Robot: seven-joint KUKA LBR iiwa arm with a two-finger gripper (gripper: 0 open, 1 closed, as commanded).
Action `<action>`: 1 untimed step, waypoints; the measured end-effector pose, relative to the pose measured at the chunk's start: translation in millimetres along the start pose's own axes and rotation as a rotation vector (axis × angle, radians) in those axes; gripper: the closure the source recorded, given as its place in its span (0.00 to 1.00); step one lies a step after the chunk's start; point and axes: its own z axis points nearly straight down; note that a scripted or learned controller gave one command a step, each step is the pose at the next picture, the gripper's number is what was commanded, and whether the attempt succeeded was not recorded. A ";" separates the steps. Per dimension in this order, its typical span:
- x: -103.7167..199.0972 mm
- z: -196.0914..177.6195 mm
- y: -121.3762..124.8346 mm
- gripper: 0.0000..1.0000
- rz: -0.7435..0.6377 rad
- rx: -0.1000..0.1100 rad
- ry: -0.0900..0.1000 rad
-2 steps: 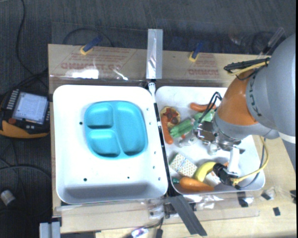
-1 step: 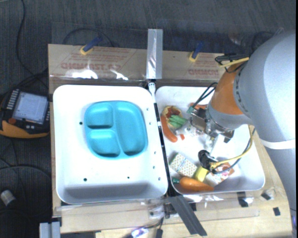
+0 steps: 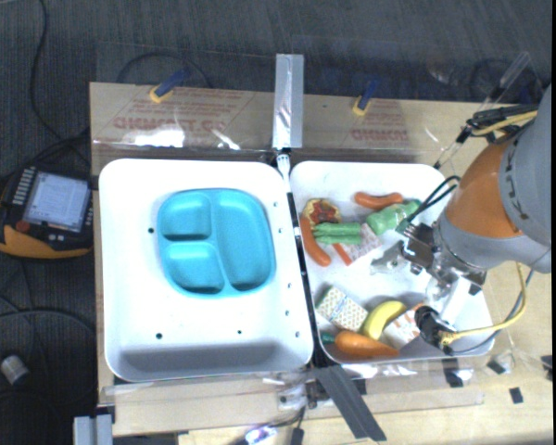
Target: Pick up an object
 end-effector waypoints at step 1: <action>14.5 16.4 -9.0 0.00 0.296 -0.038 0.013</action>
